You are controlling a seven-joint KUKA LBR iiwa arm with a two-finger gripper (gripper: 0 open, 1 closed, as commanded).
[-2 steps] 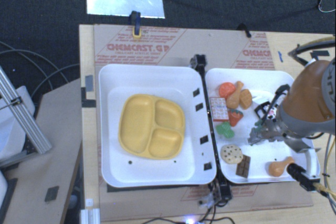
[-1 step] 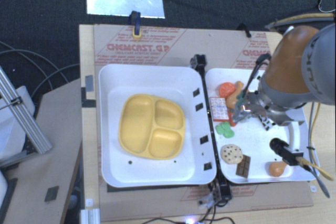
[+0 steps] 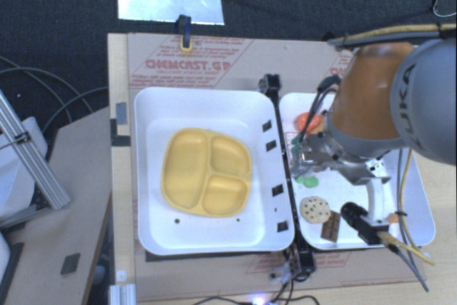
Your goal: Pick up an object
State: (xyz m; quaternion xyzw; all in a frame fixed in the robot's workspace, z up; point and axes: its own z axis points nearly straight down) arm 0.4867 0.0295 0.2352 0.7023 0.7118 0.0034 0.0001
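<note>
On the left the table (image 3: 78, 175) is bare wood; next comes the left bin (image 3: 153, 225), where a yellow divided plate (image 3: 207, 173) lies flat near the middle, well apart from the arm; past the rail between the two bins lies the right bin (image 3: 418, 211), and there sit the small things we judge to be the likely targets: an orange thing (image 3: 307, 122) near the far left corner, a green piece (image 3: 310, 182) nearer the middle, a round cookie (image 3: 314, 208) just in front of it, and a brown piece (image 3: 330, 227) beside the cookie toward the near rim; the end effector (image 3: 303, 157) is low over the left side of this bin, between the orange thing and the green piece, with the grey and orange arm (image 3: 400, 103) looming above and hiding much of the bin floor; we cannot tell how far open the end effector is, nor whether it has hold of anything, since the wrist covers it; we judge the step in hand to be the reach down for a grasp, nothing being visibly lifted; the next move calls for closing squarely on one small thing, most likely the green piece or the orange thing, and then a straight lift clear of the rail.
</note>
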